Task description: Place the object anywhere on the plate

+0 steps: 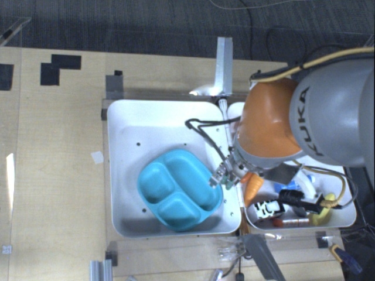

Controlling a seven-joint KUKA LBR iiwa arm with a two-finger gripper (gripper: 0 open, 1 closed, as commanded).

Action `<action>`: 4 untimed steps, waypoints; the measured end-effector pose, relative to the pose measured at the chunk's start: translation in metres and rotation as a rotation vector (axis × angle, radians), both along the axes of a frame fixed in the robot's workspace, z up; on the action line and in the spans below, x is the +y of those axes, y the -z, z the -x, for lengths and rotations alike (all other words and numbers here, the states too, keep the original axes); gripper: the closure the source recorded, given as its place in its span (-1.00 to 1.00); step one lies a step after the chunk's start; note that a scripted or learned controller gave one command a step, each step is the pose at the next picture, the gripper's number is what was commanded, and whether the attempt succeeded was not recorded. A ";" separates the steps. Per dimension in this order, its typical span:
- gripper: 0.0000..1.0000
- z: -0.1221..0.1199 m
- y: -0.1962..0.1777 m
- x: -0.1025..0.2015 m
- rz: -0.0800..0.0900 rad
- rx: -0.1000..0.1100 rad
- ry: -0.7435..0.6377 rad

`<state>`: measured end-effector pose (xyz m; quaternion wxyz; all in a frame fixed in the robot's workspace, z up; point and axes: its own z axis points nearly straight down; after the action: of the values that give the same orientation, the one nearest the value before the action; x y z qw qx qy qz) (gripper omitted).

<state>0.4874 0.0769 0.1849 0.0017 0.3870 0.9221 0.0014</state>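
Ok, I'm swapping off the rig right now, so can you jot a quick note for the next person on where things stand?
Hand: over the right edge of the blue plate, by the wall between the bins. Whether it holds anything can't be made out.
Plate: blue, three sections, in the left bin; nothing visible on it.
Right bin: an orange carrot-like piece beside the hand, plus a pile of small items.
Done: no object on the plate yet.
Left: get the object onto the plate and let go.
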 end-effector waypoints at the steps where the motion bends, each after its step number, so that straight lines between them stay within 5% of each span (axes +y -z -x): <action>1: 1.00 -0.053 0.000 0.001 0.001 -0.003 -0.210; 2: 1.00 -0.014 0.055 0.049 0.000 0.000 -0.166; 3: 1.00 -0.133 0.013 0.107 0.001 -0.006 -0.358; 4: 1.00 -0.071 0.007 0.159 -0.001 -0.002 -0.268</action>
<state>0.5589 0.2362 0.1777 0.0022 0.2605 0.9655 0.0022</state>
